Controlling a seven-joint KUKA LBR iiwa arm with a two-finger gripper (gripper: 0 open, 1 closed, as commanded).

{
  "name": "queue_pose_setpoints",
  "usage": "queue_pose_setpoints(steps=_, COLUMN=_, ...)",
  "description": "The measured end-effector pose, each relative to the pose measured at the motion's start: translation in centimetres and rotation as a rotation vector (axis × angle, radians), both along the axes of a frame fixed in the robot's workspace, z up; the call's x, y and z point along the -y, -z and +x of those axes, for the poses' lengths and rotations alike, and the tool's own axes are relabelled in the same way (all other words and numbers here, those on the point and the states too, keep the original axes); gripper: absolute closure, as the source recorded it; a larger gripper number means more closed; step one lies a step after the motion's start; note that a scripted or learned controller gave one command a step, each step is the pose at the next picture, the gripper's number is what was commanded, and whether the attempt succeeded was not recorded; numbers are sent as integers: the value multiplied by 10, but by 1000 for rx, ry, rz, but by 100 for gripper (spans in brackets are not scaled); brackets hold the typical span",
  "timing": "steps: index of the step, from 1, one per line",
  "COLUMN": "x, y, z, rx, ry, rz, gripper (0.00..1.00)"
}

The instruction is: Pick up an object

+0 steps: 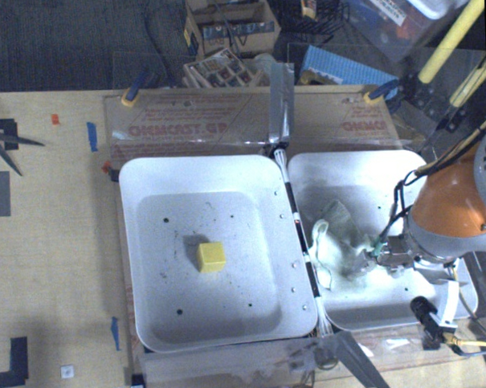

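My arm (451, 208) reaches in from the right, the orange band sitting above the wrist over the right-hand bin (351, 172). My claw (373, 254) hangs low inside that bin, near its middle, pointing toward the divider between the two bins. It sits right at a pale, crumpled thing (332, 240) that looks like soft cloth or plastic film, whitish with a faint green tint, lying on the bin floor and spreading toward the left wall of that bin. The claw's tip blends into this pale heap, so I cannot tell whether my claw is spread or closed, nor whether anything is caught in it. In the left-hand bin (146, 193) a small yellow block (212, 256) rests on the floor a little left of the middle, alone, well apart from my claw and from the bin walls. The floor around it carries a few dark specks and scuff marks. Both bins stand side by side, touching along their inner rims, on a wooden bench (45, 262) with bits of blue tape (92, 137) stuck on it.
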State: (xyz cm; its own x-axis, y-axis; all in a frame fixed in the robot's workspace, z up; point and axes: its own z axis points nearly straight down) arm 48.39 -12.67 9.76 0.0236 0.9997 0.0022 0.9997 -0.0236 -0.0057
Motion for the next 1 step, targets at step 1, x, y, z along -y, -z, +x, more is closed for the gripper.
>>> queue_pose_setpoints(steps=1, x=2, y=-6, z=0, rx=-1, ry=4, rz=-1, gripper=100)
